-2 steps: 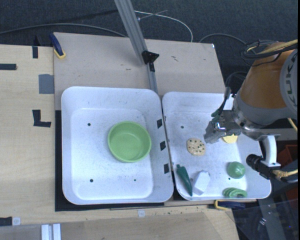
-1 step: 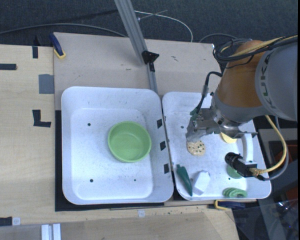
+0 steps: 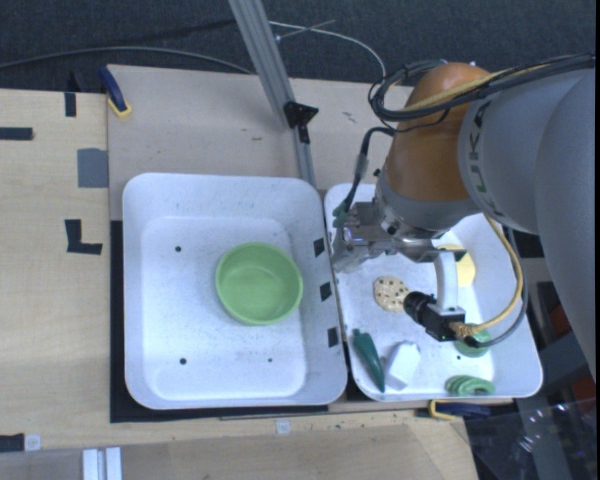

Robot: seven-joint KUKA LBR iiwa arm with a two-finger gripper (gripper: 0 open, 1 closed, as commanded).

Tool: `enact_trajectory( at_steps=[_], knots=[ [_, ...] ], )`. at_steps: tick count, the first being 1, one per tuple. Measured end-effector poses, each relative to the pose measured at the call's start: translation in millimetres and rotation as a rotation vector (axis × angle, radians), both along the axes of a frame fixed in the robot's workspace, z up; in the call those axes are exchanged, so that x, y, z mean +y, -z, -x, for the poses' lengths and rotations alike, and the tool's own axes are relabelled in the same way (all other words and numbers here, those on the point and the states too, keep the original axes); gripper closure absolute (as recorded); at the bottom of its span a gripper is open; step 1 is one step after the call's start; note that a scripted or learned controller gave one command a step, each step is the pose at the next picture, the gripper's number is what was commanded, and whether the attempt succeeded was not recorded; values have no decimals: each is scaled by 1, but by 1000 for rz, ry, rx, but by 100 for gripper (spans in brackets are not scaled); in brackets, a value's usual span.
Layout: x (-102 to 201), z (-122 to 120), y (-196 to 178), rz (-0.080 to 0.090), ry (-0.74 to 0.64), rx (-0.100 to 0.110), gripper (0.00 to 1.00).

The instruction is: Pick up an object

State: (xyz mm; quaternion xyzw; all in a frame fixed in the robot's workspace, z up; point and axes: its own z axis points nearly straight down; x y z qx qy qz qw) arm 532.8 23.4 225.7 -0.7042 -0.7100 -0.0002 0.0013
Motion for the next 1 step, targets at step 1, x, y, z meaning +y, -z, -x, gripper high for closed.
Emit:
enact_trajectory(
  at_steps=[1],
  knots=[
    [53,-13,3,1,0,1,100]
  ],
)
